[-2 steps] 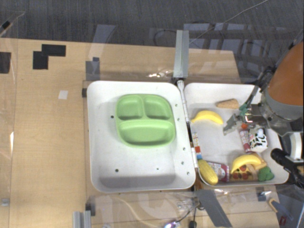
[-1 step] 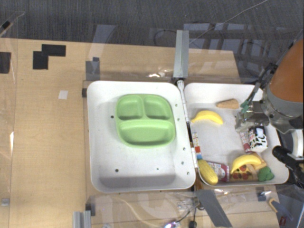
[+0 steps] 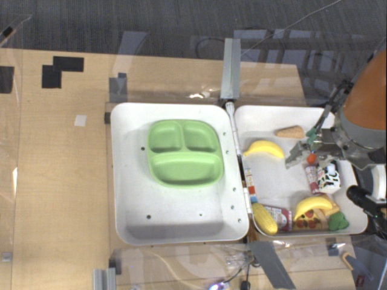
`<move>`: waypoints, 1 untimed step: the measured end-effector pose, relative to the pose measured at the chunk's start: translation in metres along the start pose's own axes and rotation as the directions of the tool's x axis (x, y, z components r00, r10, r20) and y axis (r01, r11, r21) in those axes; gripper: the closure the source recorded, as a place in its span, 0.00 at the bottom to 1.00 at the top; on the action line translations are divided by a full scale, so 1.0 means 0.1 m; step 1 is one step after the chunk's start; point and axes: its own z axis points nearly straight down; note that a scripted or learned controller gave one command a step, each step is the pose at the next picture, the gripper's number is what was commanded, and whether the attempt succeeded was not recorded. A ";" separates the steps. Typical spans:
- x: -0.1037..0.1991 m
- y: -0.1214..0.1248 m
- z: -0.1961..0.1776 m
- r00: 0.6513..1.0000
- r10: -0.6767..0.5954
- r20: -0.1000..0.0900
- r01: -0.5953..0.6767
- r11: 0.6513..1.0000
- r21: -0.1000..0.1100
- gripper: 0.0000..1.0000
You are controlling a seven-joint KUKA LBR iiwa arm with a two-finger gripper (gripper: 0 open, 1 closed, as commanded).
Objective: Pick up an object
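Hovering end effector (image 3: 300,153) nr yellow curved banana (image 3: 264,149), rt bin (image 3: 266,118)

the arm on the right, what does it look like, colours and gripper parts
The arm shows a broad orange band above a grey wrist section. Its gripper is dark grey metal with thin fingers and small green and red-orange spots near it. Thin dark cables run beside the wrist.

a robotics lab: wooden bench (image 3: 54,180), twin white bins (image 3: 130,222), metal brackets (image 3: 230,68), trailing cables (image 3: 314,11)
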 end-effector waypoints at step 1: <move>-0.14 0.69 0.63 1.000 -0.014 0.001 0.014 1.000 0.005 0.00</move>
